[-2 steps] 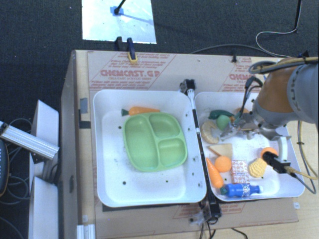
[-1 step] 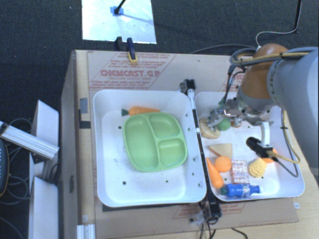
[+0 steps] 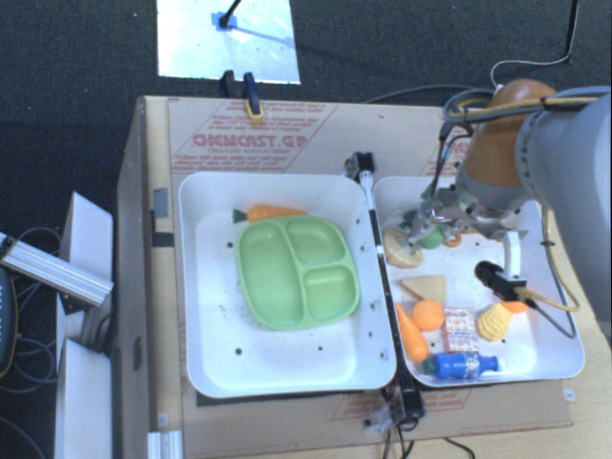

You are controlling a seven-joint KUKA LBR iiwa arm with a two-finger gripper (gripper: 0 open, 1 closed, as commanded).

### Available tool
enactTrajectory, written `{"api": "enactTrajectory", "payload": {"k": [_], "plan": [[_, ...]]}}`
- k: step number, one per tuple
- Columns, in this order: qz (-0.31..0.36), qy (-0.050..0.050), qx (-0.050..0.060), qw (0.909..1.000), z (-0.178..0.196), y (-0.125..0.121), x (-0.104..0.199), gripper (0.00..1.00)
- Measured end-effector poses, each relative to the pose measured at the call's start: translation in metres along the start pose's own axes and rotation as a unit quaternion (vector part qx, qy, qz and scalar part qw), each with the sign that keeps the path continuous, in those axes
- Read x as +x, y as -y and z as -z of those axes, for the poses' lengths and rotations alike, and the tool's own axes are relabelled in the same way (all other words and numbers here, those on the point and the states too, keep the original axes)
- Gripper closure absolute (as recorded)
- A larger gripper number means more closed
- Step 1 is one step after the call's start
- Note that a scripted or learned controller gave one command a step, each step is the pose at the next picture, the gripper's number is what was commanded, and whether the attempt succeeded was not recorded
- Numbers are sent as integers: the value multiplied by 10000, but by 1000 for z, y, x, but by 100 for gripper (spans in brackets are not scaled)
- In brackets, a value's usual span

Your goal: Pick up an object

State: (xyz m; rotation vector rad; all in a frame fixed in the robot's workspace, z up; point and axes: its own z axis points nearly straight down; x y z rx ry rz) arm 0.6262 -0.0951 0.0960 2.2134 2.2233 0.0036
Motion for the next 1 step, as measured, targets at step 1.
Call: {"api": "enactTrajectory", "payload": {"k": [1], "plan": [[6, -12, -4, 10000, 90, 18, 63, 100]]}}
